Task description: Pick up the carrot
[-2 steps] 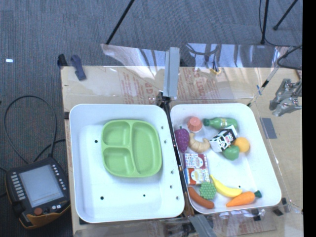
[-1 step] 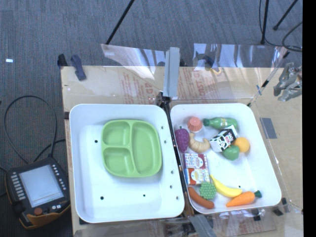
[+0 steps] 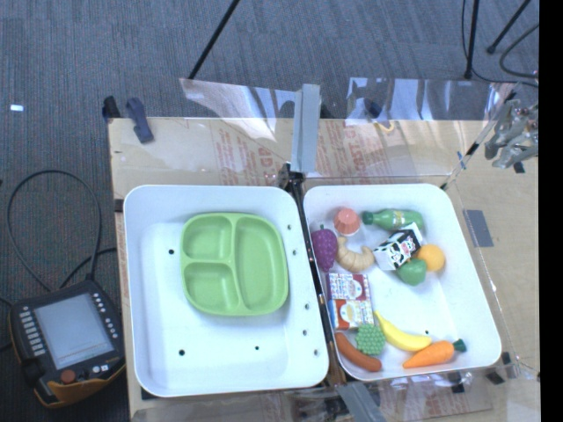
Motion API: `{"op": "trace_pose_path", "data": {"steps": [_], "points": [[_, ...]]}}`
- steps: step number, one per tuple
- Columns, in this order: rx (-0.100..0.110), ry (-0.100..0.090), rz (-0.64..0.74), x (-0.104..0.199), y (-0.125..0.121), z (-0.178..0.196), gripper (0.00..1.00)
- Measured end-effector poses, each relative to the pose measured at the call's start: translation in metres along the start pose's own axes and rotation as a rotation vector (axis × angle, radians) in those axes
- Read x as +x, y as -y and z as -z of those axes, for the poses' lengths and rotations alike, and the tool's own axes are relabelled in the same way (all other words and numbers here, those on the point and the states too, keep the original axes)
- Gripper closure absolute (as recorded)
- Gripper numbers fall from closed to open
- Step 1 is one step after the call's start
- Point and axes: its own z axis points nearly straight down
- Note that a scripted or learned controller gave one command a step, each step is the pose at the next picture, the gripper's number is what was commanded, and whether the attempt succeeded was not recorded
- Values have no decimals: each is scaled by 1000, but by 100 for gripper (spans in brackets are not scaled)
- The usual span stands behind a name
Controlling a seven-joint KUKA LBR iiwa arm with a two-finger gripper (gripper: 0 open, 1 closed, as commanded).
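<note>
Near right bin's front edge — orange carrot, green-tipped.

Two white bins; one green tray; one carrot; one banana.

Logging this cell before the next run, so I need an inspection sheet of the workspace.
Surface: two shallow white bins side by side.
Job's things: orange toy carrot with green top in right bin's near corner, beside yellow banana.
Clutter: green divided plate in left bin; purple grapes, green bottle, croissant in right bin.
Grippers: metal gripper at upper right, away from bins.
Cables: black cable to pendant.
Surroundings: grey carpet.
</note>
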Motion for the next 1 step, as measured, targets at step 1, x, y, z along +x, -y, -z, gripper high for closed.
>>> {"op": "trace_pose_path", "data": {"steps": [1], "points": [[-1, -2, 31, -24, 9, 4, 100]]}}
